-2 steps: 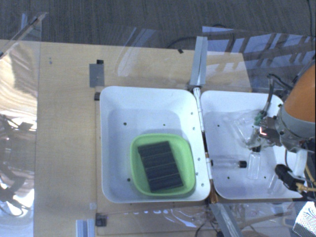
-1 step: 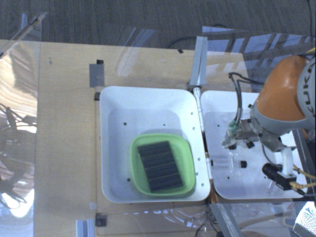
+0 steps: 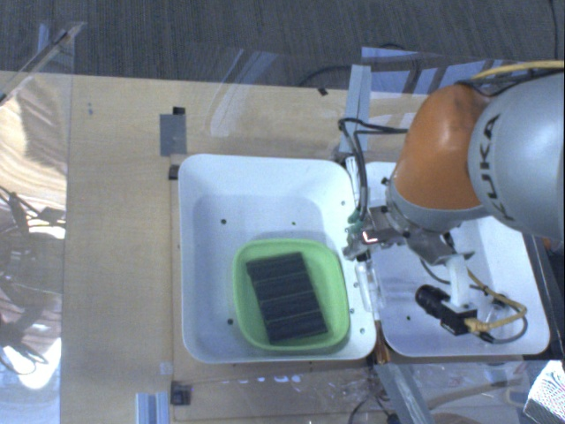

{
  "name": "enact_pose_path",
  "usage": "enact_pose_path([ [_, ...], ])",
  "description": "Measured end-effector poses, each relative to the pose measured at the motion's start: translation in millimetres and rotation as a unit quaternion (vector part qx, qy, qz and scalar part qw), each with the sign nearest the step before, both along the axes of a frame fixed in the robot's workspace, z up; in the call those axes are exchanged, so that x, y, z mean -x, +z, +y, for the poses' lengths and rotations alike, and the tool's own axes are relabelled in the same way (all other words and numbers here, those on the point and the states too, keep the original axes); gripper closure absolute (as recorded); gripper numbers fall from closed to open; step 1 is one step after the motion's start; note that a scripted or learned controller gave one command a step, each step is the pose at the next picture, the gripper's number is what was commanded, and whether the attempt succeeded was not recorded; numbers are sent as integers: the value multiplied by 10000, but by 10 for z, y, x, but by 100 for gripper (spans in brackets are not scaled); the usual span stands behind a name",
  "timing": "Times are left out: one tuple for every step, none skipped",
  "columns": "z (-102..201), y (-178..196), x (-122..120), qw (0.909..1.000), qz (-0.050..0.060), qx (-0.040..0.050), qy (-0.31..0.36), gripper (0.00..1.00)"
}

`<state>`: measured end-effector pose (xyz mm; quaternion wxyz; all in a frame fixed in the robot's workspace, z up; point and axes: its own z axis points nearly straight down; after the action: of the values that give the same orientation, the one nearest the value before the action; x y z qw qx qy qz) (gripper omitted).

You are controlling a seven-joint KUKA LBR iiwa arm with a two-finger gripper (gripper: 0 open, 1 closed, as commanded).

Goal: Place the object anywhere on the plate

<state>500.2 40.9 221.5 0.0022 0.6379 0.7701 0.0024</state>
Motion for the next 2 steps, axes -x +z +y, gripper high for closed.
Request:
enact_pose_path([
  [799,-682,125,9987,15,-2,507,100],
  [795,-679,123,9987,13,-2,502,0],
])
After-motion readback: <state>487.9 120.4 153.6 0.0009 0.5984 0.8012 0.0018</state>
